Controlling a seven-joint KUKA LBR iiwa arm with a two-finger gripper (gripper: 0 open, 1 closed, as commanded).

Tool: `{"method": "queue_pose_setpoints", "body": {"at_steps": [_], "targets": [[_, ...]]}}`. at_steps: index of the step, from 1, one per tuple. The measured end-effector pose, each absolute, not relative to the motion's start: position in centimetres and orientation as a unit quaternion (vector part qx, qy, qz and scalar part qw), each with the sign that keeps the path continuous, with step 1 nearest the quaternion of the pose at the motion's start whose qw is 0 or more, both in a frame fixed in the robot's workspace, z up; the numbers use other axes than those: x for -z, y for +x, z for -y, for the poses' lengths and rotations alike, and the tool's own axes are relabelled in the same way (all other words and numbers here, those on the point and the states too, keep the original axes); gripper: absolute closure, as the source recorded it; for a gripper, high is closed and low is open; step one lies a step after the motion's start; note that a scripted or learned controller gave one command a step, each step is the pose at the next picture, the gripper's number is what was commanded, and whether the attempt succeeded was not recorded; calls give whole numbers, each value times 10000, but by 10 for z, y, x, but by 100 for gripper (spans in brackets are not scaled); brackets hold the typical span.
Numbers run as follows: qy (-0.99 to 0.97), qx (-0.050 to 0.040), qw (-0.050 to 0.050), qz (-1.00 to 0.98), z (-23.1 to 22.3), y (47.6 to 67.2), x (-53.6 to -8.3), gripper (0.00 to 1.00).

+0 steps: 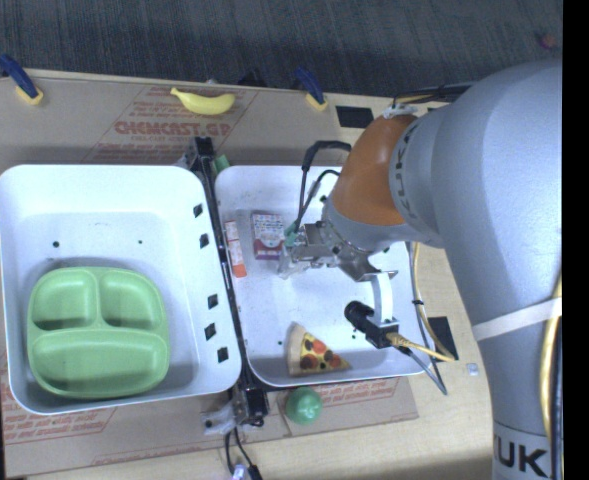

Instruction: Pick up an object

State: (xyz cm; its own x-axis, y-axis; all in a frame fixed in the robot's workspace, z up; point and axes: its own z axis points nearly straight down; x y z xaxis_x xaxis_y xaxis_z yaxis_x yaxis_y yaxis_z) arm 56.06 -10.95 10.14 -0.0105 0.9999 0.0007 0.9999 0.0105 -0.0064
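Several objects lie near our jaws (296,258), whose opening we cannot tell; approach step, next descend onto the small red-and-white packet (267,232) just beside them.

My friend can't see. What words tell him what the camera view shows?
A grey robot arm reaches over the right white bin, which holds a toy pizza slice and a small packet. The left bin holds a green divided plate.

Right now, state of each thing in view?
green divided plate: flat in left bin
pizza slice: lying in right bin, near front wall
small packet: flat in right bin
green ball: on the bench, outside bins
banana: on cardboard behind bins
gripper: low over right bin
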Motion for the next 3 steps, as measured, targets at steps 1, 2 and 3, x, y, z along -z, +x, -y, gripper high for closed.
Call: {"method": "queue_pose_setpoints", "body": {"at_steps": [1, 2, 3], "targets": [[-7056, 1, -13, 7086, 155, 539, -216, 100], [-7055, -1, -7, 7087, 155, 539, -215, 0], [-7049, 20, -31, 7093, 149, 608, -95, 0]]}}
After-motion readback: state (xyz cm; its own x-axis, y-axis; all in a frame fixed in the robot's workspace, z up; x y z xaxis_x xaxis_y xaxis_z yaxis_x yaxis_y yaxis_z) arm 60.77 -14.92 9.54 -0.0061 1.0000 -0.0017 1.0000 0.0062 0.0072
